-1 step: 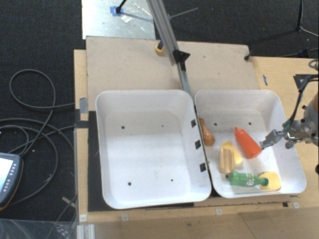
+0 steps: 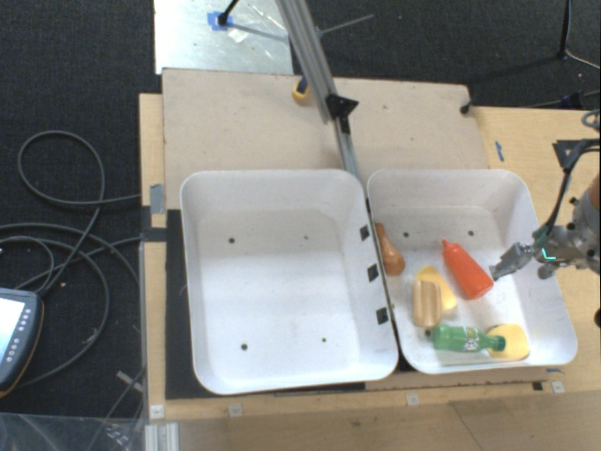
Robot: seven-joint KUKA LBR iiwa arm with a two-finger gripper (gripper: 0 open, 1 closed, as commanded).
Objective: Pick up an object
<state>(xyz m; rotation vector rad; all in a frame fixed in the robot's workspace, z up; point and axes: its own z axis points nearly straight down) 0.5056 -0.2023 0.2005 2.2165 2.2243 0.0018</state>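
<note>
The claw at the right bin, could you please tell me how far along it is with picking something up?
Early stage. Done: the claw has reached the right bin, beside the orange bottle. In hand: nothing visibly held between its fingers. The hot dog, green bottle, yellow piece and brown pear-shaped toy all lie on the bin floor. Left: grasping and lifting one.

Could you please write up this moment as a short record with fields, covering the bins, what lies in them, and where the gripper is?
left bin: white, shallow, no objects seen inside
right bin: white, holds all five objects
orange bottle: lying tilted, mid-right of the right bin
brown pear-shaped object: by the right bin's left wall
hot dog toy: centre of the right bin
green bottle: lying along the front wall
yellow object: front right corner, touching the green bottle's end
gripper: just right of the orange bottle, holding nothing visible
</note>
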